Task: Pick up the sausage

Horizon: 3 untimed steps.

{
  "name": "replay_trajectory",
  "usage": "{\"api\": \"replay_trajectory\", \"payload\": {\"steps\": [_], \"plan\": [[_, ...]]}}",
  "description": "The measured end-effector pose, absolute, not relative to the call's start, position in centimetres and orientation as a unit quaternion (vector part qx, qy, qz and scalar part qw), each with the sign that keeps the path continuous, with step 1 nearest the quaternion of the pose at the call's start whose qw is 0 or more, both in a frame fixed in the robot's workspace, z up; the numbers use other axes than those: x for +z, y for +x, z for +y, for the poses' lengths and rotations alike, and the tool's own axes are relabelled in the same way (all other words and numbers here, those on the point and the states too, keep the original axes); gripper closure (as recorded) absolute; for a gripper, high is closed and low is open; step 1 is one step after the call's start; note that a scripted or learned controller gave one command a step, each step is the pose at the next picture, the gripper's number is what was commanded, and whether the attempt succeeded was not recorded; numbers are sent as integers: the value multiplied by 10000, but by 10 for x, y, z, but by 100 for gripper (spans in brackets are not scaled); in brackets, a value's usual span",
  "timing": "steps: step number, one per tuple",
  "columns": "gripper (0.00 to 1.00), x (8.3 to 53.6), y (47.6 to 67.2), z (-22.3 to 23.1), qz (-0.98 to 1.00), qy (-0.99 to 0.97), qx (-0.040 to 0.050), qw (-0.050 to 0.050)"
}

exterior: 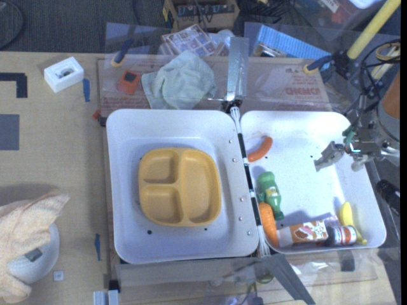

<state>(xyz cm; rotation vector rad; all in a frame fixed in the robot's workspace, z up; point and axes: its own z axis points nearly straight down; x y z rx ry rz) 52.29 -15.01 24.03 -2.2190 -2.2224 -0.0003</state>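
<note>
From my station I saw the sausage (259, 149) lying in the right bin (299, 122), in its far-left corner, close to the divider where the two bins meet and apart from everything else in there. Its long axis ran on a diagonal, the upper end pointing far-right and the lower end near-left, with a slight curve. The gripper (329, 155) hung over the right side of the same bin, so the sausage lay well to its left and only a touch farther from me. Whether the gripper was apart or together I could not tell from this slanted view; nothing sat between its tips that I could make out. I judged the coming move to be mostly a leftward carry across bare bin floor, plus a wrist turn to close across the sausage's short width. The green bottle (270, 193), carrot (268, 223), sauce bottle (316, 234) and banana (348, 216) were clustered along the near side, clear of that path. The yellow divided plate (180, 187) sat in the left bin (121, 170).
</note>
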Motion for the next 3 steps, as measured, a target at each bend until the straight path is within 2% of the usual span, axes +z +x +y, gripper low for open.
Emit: {"api": "replay_trajectory", "payload": {"steps": [1, 2, 3], "plan": [[0, 99, 501, -146, -7429, -6694, -1, -1], [0, 89, 493, -108, -7500, -6614, -13, -51], [0, 89, 482, -144, -8050, -5933, -24, -34]]}}
